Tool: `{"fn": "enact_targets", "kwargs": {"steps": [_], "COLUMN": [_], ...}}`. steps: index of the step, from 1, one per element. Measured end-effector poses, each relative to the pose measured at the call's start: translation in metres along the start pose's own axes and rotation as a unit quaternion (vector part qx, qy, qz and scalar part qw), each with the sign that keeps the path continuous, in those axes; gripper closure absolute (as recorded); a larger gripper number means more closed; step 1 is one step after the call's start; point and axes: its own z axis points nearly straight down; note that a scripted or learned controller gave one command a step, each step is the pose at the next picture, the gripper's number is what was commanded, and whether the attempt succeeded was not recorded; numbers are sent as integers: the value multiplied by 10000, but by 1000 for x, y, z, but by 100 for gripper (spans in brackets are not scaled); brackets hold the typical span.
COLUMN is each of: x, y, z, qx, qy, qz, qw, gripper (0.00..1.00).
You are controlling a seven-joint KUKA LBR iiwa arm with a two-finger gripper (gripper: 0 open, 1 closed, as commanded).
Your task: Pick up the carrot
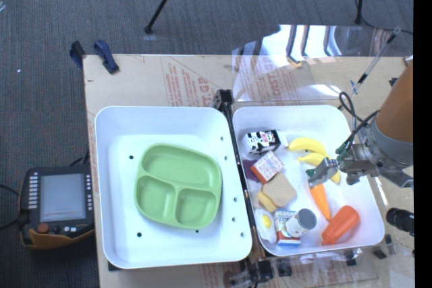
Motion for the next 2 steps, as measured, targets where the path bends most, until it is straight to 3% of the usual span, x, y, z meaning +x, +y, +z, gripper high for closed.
{"fn": "enact_targets", "kwargs": {"steps": [1,2], "x": [-37,-38], "y": [48,47], "z": [145,138], "qx": [-54,-34], "qy": [-21,7], "qz": [-21,17], "qw": [10000,10000], "gripper": [0,100]}}
